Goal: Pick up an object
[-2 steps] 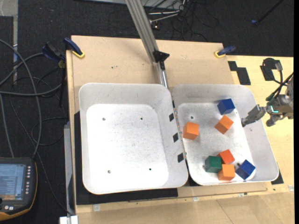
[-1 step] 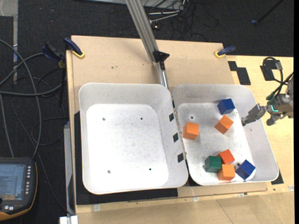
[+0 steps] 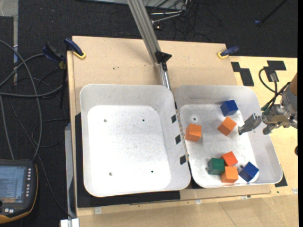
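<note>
The right white bin [image 3: 255,98] holds several small blocks. A blue cube [image 3: 229,107] and an orange cube [image 3: 227,126] lie near its far right. Another orange cube [image 3: 193,132] sits by the left wall. At the front, a green block [image 3: 216,166], a red-orange cube [image 3: 230,158], an orange cube [image 3: 230,174] and a blue cube [image 3: 249,171] are clustered together. My gripper [image 3: 258,125] hangs over the bin's right side, just right of the orange cube. It is open with nothing between its fingers.
The left white bin [image 3: 90,126] sits beside the right one, with a black-clipped divider where they meet. A metal pole [image 3: 144,25] slants down to the bins' far junction. Clamps mark the bench's far corners. Cables lie at the left.
</note>
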Robot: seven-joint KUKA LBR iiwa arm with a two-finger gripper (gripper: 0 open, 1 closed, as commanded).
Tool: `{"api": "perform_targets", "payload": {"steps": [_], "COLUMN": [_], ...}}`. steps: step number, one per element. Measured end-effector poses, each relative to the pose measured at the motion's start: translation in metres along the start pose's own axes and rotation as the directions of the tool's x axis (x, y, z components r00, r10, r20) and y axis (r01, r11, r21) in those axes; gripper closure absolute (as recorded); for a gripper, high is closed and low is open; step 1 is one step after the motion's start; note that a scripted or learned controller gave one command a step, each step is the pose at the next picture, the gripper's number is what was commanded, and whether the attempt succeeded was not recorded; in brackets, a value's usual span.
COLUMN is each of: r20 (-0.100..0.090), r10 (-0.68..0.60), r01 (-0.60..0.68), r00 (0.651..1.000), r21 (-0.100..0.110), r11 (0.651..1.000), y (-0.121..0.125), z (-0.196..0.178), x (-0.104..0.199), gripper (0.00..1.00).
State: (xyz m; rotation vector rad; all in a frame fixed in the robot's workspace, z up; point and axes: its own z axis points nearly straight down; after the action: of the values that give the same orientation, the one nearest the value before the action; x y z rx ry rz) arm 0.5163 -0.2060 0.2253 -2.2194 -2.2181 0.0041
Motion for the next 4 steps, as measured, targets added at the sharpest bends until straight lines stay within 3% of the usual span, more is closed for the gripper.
{"api": "perform_targets", "payload": {"steps": [2,3,4], "r20": [-0.001,0.002,0.004], "r10": [0.001,-0.001,-0.002], "r01": [-0.001,0.001,0.002], "r00": [1.000,1.000,1.000], "r21": [0.001,-0.007,-0.010], "r11": [1.000,1.000,1.000], "y": [-0.011,-0.009,-0.012], "z": [0.093,0.080,0.036], "x": [0.000,0.000,-0.004], "gripper": [0.00,1.00,1.00]}}
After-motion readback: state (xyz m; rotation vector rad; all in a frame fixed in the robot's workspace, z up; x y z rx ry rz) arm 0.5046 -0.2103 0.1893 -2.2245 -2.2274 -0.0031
